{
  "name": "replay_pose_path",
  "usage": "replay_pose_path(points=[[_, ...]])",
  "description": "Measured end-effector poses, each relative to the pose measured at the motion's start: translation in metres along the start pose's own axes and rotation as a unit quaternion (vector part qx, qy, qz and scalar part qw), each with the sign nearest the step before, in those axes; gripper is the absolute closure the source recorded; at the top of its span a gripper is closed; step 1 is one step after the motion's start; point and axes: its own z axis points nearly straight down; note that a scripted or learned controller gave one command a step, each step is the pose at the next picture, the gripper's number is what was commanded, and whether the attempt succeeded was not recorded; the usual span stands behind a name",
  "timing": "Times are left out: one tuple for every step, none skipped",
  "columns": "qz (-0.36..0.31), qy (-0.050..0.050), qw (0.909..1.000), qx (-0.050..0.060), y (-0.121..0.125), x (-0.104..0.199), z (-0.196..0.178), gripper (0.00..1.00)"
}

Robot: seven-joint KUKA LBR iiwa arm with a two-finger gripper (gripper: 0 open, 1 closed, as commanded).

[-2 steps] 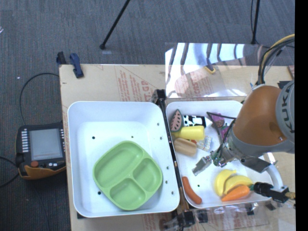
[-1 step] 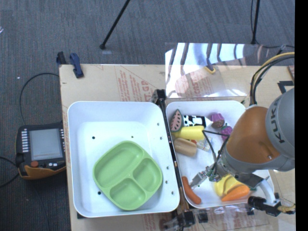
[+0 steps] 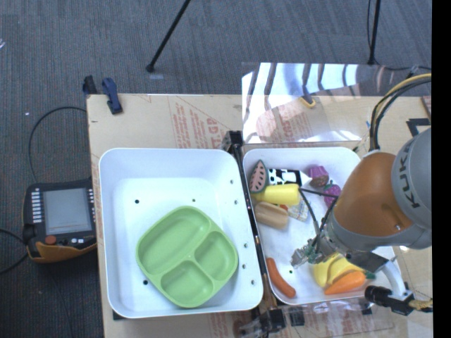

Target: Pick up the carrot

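Your carrot (image 3: 346, 282) lies at the right bin's (image 3: 350, 153) near edge, touching a yellow toy (image 3: 328, 268); the gripper (image 3: 308, 254) hangs just beside it, over the bin floor, its grip impossible to tell from here

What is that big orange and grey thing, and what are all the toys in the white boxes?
It's a robot arm, seen by one camera looking down from above. It reaches in from the right over two shallow white bins. The left white bin holds a green plastic plate with three sections. The right white bin holds toy food: a watermelon slice, a yellow block, a small hot dog, and the orange toy carrot it should pick up, lying just under the arm.
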Motion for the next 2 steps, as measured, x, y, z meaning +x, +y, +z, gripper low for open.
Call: replay_pose_path(points=[[0.133, -0.001, 0.9911, -0.001, 0.001, 0.002, 0.009, 1.00], [0.073, -0.002, 0.9973, -0.006, 0.041, 0.093, -0.095, 1.00]])
